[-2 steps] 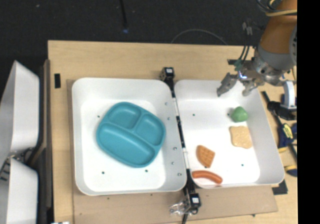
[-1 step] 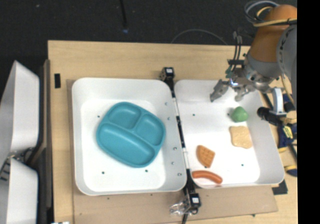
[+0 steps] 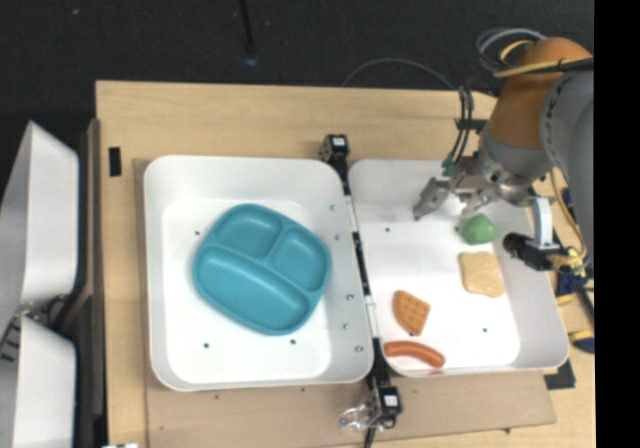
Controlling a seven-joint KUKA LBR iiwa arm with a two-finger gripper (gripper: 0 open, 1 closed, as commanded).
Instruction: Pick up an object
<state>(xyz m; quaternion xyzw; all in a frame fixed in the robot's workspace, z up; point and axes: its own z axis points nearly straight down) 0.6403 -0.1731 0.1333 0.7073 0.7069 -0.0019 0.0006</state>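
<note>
The right bin (image 3: 400,198) holds a small green object (image 3: 479,229), a tan bread-like slice (image 3: 483,274), an orange waffle-like piece (image 3: 410,311) and a red sausage (image 3: 414,354). My gripper (image 3: 452,198) hovers over the bin's far right part, its fingers spread open with nothing between them. The green object lies just right of and below the fingertips, apart from them. The grey arm with its orange band (image 3: 525,101) comes in from the upper right.
The left bin (image 3: 180,356) holds a teal divided plate (image 3: 262,267). Black clips (image 3: 334,147) sit on the seam between the bins. Cables (image 3: 462,126) hang by the wrist. Wooden bench (image 3: 250,116) surrounds both bins.
</note>
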